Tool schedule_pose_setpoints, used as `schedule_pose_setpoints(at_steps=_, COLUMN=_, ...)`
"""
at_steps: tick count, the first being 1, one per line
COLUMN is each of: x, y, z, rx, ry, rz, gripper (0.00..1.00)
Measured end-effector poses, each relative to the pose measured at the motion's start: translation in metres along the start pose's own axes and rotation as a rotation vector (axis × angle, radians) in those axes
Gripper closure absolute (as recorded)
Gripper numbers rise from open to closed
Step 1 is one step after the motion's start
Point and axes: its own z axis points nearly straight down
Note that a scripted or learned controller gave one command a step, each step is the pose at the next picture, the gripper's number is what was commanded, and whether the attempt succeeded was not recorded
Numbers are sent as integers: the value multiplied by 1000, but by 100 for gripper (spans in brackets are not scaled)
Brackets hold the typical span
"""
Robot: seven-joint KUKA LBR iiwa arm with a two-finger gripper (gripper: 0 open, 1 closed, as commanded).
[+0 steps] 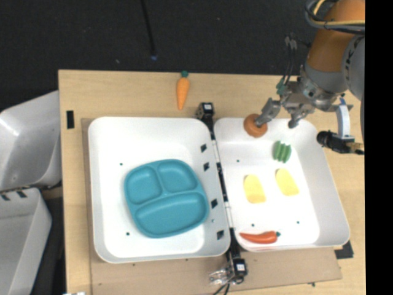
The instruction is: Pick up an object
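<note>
The two fingers of the gripper [279,119] are spread apart with nothing between them, hanging over the far edge of the right bin [319,226] in the upper right of the frame. One fingertip sits just beside, possibly touching, a round brown-orange object [253,126] at the bin's upper left corner; the blur there makes contact hard to judge. The grey arm [331,48] with its orange band enters from the upper right. In the right bin, below the gripper, lies a small green piece [282,151], and lower still two yellow pieces [254,188] side by side near the middle. A red chili pepper [259,237] rests along the bin's near edge. The left bin [107,146] holds a blue divided plate [166,196] near its centre. On the wooden bench [123,91], beyond the left bin, toward the top centre of the frame, lies an orange carrot [182,91], apart from both bins.
</note>
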Motion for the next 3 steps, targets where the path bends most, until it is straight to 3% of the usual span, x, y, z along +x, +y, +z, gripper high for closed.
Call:
schedule_pose_setpoints(at_steps=1, x=0, y=3, z=-9, rx=-14, ry=-2, rz=-3, gripper=0)
schedule_pose_setpoints(at_steps=3, x=-10, y=-10, z=107, rx=-9, ry=-3, rz=0, gripper=0)
